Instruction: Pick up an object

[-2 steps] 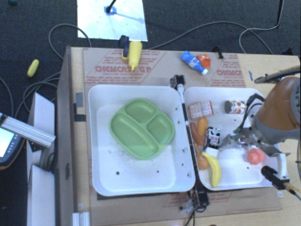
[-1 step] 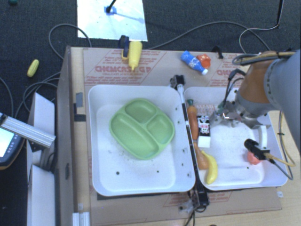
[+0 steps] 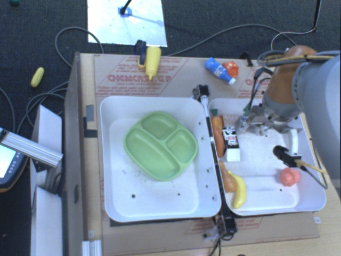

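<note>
My gripper (image 3: 250,126) hangs over the back middle of the right bin (image 3: 266,202), low above its floor, with nothing visibly held. Just to its left lies a small white box with a black-and-white print (image 3: 231,143). An orange carrot-like piece (image 3: 217,135) rests along the bin's left wall beside that box. At the front left of the bin, a yellow banana (image 3: 240,191) sits next to a small orange item (image 3: 228,180). A pink lump (image 3: 289,177) lies at the right, in front of the wrist.
The left bin (image 3: 109,159) holds a green divided plate (image 3: 160,144). On the cardboard behind the bins lie a yellow bottle (image 3: 152,60) and a blue bottle with a red piece (image 3: 221,70). Cables run across the floor beyond.
</note>
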